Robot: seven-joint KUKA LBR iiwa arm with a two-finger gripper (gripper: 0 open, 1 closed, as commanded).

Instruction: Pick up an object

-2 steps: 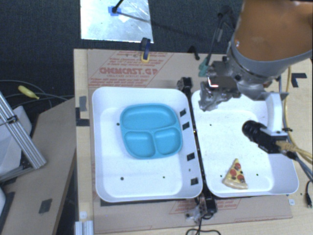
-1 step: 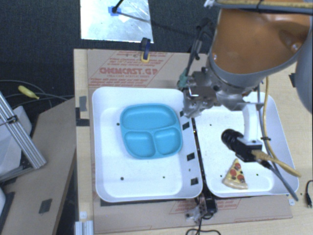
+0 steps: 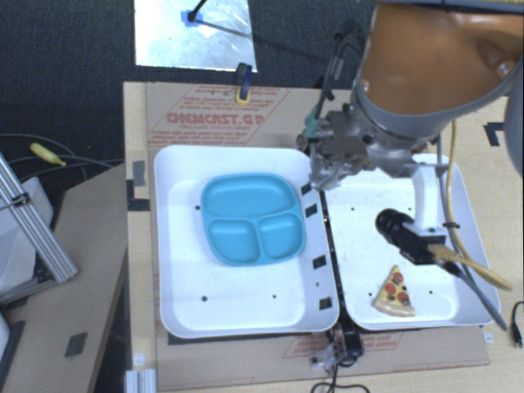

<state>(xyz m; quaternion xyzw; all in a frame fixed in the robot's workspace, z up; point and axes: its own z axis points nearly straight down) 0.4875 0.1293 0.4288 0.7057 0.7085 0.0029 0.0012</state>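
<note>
Spotting the gripper (image 3: 326,173) just off the upper-right corner of the blue plate (image 3: 250,219), can't tell whether spread or pinched together. Got the pizza slice (image 3: 395,292) lying flat well right of that plate, slightly lower.

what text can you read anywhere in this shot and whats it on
"CHEMCAST GP": large red print on the cardboard sheet, just past the far edge of the left bin.
Smaller red print above that wording: too blurred to read.
Red print on the cardboard's near edge, below the bins: too small and partly hidden.
</note>
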